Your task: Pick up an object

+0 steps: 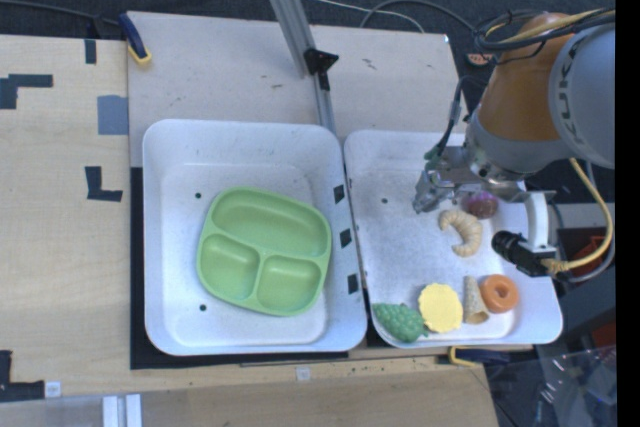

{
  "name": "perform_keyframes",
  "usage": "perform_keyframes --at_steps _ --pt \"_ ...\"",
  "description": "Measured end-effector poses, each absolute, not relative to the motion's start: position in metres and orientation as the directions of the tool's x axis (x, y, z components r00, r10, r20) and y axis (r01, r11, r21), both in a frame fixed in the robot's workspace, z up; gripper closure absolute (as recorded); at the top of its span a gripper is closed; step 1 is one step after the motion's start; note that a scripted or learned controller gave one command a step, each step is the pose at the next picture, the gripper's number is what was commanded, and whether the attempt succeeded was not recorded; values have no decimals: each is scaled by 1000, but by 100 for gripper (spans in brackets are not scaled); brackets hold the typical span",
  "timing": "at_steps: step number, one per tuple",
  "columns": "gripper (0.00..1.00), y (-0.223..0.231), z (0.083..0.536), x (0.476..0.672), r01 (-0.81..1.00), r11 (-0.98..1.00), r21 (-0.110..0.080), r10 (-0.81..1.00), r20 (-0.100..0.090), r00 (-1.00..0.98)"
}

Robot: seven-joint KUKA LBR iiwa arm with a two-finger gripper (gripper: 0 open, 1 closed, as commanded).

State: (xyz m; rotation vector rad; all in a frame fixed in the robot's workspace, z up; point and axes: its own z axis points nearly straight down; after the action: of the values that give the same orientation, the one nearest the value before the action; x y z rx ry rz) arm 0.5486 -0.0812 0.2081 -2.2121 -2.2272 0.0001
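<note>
Gripper (432,197): low over the right bin, near its upper middle; the fingers point down toward the bin floor and nothing shows between them; whether they are parted or closed cannot be told from this angle.
Arm (530,95): grey with an orange band, directly above and to the right of the gripper, covering the bin's upper right corner.
Croissant (463,231): pale, curved, just beside the gripper on its lower right, apart from the fingers.
Purple piece (483,206): small and dark, just right of the gripper, partly under the wrist, touching the top of the croissant.
Right bin (385,245): the white bin beneath the gripper; its speckled floor is bare to the gripper's left and below.
Donut (498,293): orange-brown ring, below and to the right of the gripper, past the croissant.
Tan stick (473,301): touching the donut's left side.
Yellow round piece (440,307): well below the gripper, by the bin's lower wall, just left of the tan stick.
Green leafy piece (400,320): below and a little left of the gripper, in the bin's lower left corner, touching the yellow round piece.
Left bin (170,215): well to the gripper's left, alongside the right bin.
Green plate (264,251): three compartments, lying flat in the left bin, far left of the gripper.
</note>
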Motion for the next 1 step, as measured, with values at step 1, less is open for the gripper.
perform_keyframes --at_steps 1 --pt "100 -26 204 557 1000 8 -2 1000 2 -8"
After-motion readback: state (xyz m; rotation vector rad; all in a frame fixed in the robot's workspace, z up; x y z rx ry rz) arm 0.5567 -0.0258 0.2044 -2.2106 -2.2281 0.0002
